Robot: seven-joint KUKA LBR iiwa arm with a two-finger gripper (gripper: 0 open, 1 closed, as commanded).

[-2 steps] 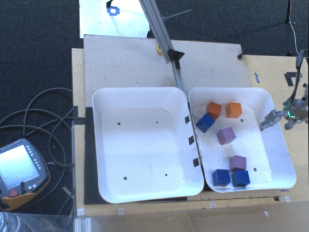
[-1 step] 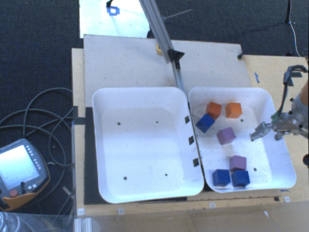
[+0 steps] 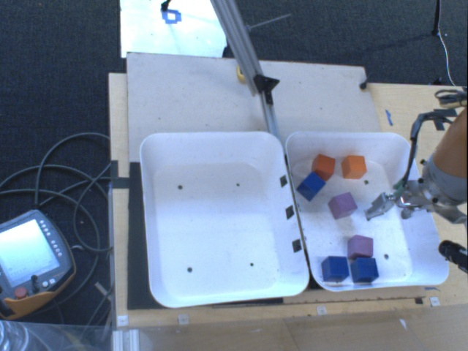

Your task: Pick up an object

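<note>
Cubes lie loose in the right bin [image 3: 420,229], at the right of the frame: two orange cubes [image 3: 353,166] and a blue cube [image 3: 311,186] near the top, a purple cube [image 3: 342,205] in the middle, another purple one and two blue ones at the bottom edge. The tool [image 3: 378,206] hangs low just right of the middle purple cube, holding nothing; how wide it stands I cannot tell. Probably this cube is the target, since it sits apart. The left bin [image 3: 157,218] stands beside on the table [image 3: 307,97].
</note>
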